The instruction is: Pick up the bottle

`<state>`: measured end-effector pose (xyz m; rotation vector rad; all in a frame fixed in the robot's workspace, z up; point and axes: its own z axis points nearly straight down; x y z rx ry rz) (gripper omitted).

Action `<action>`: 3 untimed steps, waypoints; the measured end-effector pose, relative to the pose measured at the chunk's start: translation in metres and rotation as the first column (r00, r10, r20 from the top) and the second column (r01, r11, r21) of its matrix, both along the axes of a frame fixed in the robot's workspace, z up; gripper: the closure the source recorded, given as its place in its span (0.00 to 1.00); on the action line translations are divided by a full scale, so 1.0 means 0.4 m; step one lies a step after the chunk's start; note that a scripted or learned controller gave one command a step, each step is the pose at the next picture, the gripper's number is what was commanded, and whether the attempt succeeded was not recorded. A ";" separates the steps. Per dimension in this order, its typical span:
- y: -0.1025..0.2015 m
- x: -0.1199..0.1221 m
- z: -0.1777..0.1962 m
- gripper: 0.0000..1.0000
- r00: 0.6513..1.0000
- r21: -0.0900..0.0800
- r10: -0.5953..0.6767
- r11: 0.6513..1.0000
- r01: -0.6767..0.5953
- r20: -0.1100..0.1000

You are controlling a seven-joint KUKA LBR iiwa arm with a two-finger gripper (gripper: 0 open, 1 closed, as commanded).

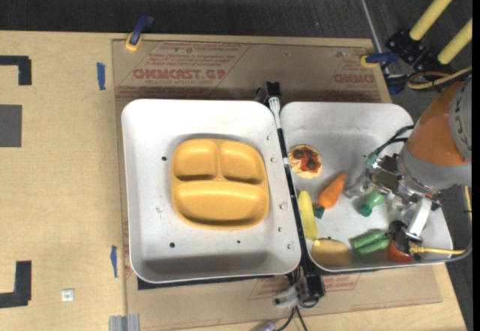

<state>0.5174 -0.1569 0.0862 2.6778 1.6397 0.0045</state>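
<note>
Sits in the right bin, toward its middle right: a small teal-green bottle, stubby and rounded, lying low on the white floor, too small and too shadowed for a cap or label to be made out. Lies right under the gripper, whose dark and metal parts overlap its upper edge; cannot tell whether touching or just above, nor whether the grip is open or closed, since the wrist hardware hides that. Crowded on most sides. Just to the left, an orange carrot, tilted, with its green top pointing down toward a yellow banana-like piece that runs along the bin's left wall. Farther back and left, a round flat piece with red and brown topping, apart from the rest. Toward the front wall, a longer bright green piece lying on its side, near the bottle but not touching it, with a tan rounded piece on its left and a small red-orange piece on its right. Reaches in from the right, the grey arm with its orange band, covering the bin's right side. In the left bin, a yellow divided plate, well apart from everything else.
</note>
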 end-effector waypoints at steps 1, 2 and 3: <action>0.000 0.000 0.000 0.00 1.000 0.000 0.000 1.000 0.000 0.000; 0.030 -0.046 0.002 0.00 0.775 0.004 -0.631 0.775 0.631 0.003; 0.042 0.062 0.507 0.00 0.867 0.000 -0.499 0.867 0.499 -0.004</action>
